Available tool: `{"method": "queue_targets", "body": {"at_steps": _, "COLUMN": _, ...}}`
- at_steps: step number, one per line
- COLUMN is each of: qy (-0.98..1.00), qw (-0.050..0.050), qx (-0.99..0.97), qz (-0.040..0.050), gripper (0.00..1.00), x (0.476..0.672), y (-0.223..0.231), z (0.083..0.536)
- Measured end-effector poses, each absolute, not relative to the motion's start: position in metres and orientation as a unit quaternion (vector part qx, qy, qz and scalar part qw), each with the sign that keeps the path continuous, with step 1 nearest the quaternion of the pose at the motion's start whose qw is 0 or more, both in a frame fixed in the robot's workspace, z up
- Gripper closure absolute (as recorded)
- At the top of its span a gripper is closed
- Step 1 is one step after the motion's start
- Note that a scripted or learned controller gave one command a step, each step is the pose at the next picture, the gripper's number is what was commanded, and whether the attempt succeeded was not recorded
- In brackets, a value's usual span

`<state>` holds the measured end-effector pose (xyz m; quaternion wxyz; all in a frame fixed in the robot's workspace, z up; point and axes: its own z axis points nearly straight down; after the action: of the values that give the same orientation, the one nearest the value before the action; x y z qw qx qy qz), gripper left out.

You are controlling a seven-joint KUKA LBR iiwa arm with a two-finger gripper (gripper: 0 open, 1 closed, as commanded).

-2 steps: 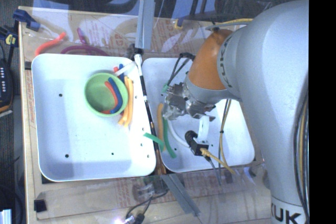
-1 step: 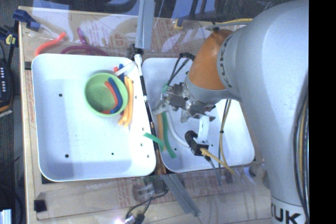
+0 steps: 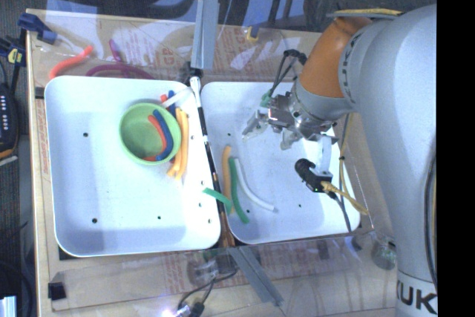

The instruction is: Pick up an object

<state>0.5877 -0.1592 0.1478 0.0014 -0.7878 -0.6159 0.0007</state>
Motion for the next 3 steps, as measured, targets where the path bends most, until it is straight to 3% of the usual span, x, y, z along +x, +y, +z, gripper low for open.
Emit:
{"method": "queue_targets", "body": {"at_steps": 1, "qy": -0.665, "qw": 0.001, "qx": -0.747, "qz": 0.0006, "gripper": 0.00, "x": 0.575, "y": -0.114, "z": 0.091}}
{"method": "queue_targets", "body": {"at_steps": 2, "qy": -0.666, "qw": 0.002, "qx": -0.746, "qz": -0.0007, "gripper": 1.00, "x": 0.577, "y": -0.113, "z": 0.103}}
{"method": "queue_targets", "body": {"at_steps": 3, "qy": -0.666, "qw": 0.002, "qx": -0.746, "qz": -0.0001, "gripper": 0.00, "x": 0.576, "y": -0.113, "z": 0.103}}
